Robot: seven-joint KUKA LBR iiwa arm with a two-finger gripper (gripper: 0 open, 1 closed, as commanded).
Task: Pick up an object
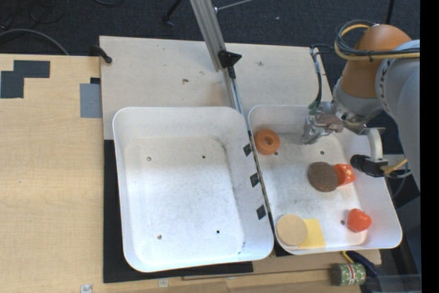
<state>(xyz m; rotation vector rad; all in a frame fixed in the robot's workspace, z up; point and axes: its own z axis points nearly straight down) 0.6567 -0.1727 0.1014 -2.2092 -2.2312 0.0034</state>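
Objects in right bin: orange ring-shaped piece (267, 141) near the left wall, toward the far end; brown round piece (322, 176) at mid-bin, touching a red-orange piece (345, 173) on its right; second red-orange piece (359, 219) near the front right corner; tan disc (293, 230) at the front edge, partly over a yellow flat piece (315, 233).
Right bin (387, 237): white, shallow, just beside the left bin along a shared dividing edge.
Left bin (130, 123): white, shallow, speckled floor with a few dark dots.
Pincer (314, 134): low over the far part of the right bin, to the right of the orange ring-shaped piece and apart from it, beyond the brown round piece; too small and blurred to tell apart or together; nothing seen between the tips.
Arm (374, 72): grey with an orange band, reaching in from the right.
Desk (48, 182): pale wood on the left, lighter board under and behind the bins.
Metal rail (206, 14): slanted, running from the far side down to the seam between the bins.
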